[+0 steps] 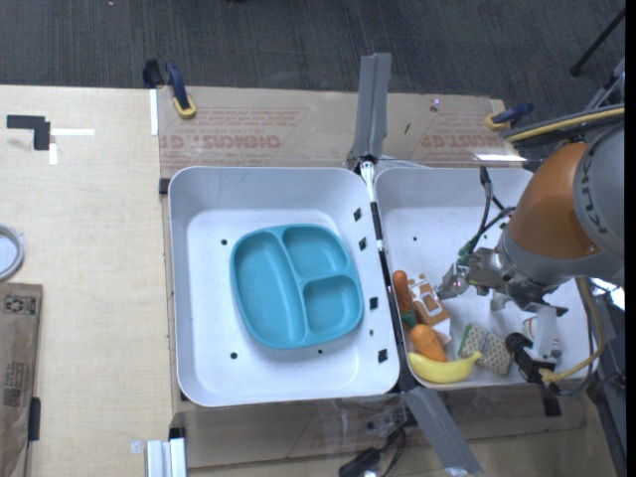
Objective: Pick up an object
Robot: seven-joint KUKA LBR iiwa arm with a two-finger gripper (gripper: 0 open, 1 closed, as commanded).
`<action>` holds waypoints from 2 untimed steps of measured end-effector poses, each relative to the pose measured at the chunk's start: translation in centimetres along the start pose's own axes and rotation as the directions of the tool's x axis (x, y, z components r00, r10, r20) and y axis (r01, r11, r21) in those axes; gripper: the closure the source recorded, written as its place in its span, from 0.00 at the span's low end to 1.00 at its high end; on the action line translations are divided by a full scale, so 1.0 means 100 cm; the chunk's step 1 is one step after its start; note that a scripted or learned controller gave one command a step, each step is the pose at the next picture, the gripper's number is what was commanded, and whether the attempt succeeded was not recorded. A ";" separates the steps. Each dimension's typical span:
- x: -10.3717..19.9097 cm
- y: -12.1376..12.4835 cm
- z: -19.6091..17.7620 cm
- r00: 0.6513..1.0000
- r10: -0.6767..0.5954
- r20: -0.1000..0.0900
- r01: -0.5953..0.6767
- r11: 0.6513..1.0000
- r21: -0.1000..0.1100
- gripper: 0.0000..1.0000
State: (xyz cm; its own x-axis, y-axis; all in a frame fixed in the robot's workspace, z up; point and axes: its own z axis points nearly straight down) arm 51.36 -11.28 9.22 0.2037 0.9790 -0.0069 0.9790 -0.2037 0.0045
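Dark ribbed flooring is running across the top of the view. Below it a pale wooden bench [79, 266] is spreading across the frame, with a sheet of printed cardboard [298, 127] lying under the bins and held at its far edge by clamps, one to the left [177, 87] and one to the right [509, 117]. A roll of tape [8, 254] is sitting at the bench's left edge.

Two shallow white bins are standing side by side, touching along a central divider. The left bin [199, 296] is holding a blue three-compartment plate [296, 286], lying flat near its middle. The right bin [437, 207] is holding a small cluster of items in its near left corner.

The arm [566, 207] is reaching in from the right, its orange band sitting above the wrist, the wrist bending down over the right bin's near half. Cables are trailing along it.

The gripper [475, 271] is hanging low over the bin floor, just right of the cluster. Whether its fingers are parted or closed cannot be told from this slant.

In the cluster, a banana [442, 368] is lying along the near wall, an orange carrot-like piece [427, 341] touching it just behind, an orange-and-white boxy item [425, 301] beyond that, and a red sausage-like piece [400, 286] against the divider. A pale speckled sponge-like object [487, 351] is lying just right of the banana, below the gripper. Nothing is visibly between the fingers.
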 end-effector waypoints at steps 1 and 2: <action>0.000 -0.037 0.002 0.995 0.103 -0.003 -0.103 0.995 0.006 0.00; 0.051 -0.010 -0.098 1.000 -0.028 -0.005 0.028 1.000 0.007 0.00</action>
State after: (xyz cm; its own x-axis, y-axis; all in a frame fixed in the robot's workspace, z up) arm 51.39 -6.01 19.01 0.1764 0.9843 -0.0018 0.9843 -0.1764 -0.0032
